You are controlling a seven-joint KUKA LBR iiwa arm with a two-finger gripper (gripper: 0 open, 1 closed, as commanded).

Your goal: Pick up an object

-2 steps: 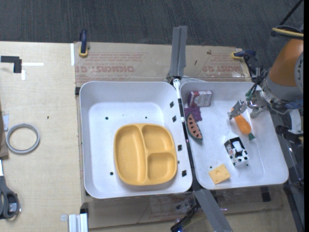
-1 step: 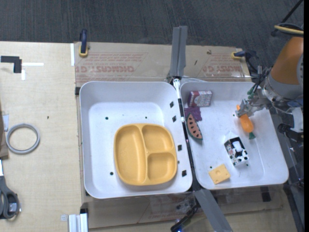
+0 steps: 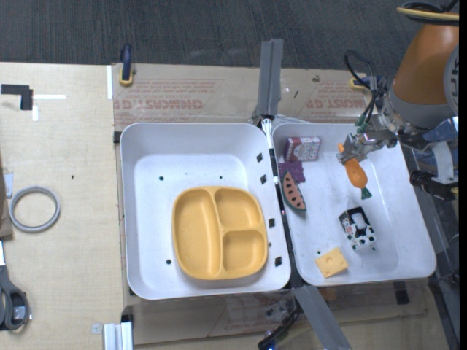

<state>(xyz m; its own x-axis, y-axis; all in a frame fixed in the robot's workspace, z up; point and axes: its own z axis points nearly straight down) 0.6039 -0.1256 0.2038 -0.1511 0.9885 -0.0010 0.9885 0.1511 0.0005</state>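
My gripper (image 3: 352, 154) hangs over the back of the right bin (image 3: 408, 217), reaching in from the right under the orange wrist band. Its fingers are shut on the top end of an orange toy carrot (image 3: 356, 173). The carrot points down and toward the front, its green tip (image 3: 365, 192) lowest. In the same bin lie a purple box (image 3: 303, 149) at the back left, a watermelon slice (image 3: 293, 190) by the left wall, a black-and-white toy (image 3: 356, 229) in the middle and a yellow cheese wedge (image 3: 331, 262) near the front.
The left bin (image 3: 146, 195) holds a yellow divided plate (image 3: 219, 232). A grey divider post (image 3: 268, 79) stands behind the wall between the bins. On the wooden bench to the left lie a tape ring (image 3: 33, 208) and scissors (image 3: 11, 308).
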